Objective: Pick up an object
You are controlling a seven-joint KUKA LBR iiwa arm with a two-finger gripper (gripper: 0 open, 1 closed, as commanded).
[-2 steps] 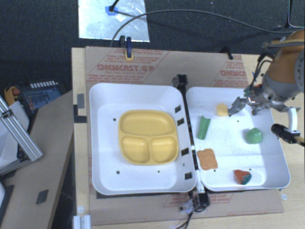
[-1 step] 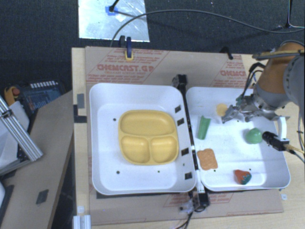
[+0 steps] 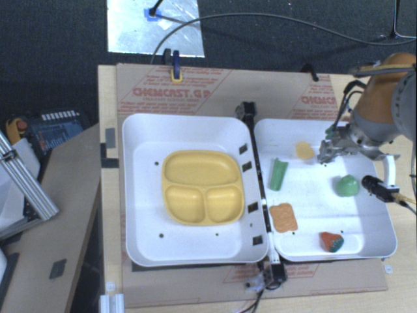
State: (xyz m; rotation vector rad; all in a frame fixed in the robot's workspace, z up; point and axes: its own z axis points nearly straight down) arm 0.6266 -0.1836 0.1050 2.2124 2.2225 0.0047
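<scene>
Yellow lump (image 3: 304, 150) is the nearest candidate. It lies flat on the floor of the right bin (image 3: 313, 197), just beside the gripper (image 3: 324, 154) on its view-left side; can't confirm contact. Gripper sits low over the bin's far half. Whether it's spread or pressed together: cannot tell, too small and cluttered. Arm (image 3: 381, 109) comes in from view-right of the gripper, with the orange band above the wrist. Green ball (image 3: 347, 186) is near the gripper, toward the camera and a bit view-right of it, clearly apart. Green stick (image 3: 278, 174) lies further view-left than the yellow lump, slightly toward the camera from the gripper, close to the bin's left wall, long axis running roughly away from the camera. Tan slab (image 3: 283, 217) lies flat, well apart from the gripper, toward the camera and view-left, just past the green stick. Red-and-teal piece (image 3: 331, 241) is farthest from the gripper, almost straight toward the camera, near the bin's front wall. Left bin (image 3: 143, 142) is well to view-left of the gripper and holds a yellow tray (image 3: 195, 168) with three compartments, one wide and two smaller, about mid-bin. Both bins rest on a cardboard sheet (image 3: 195, 87).
</scene>
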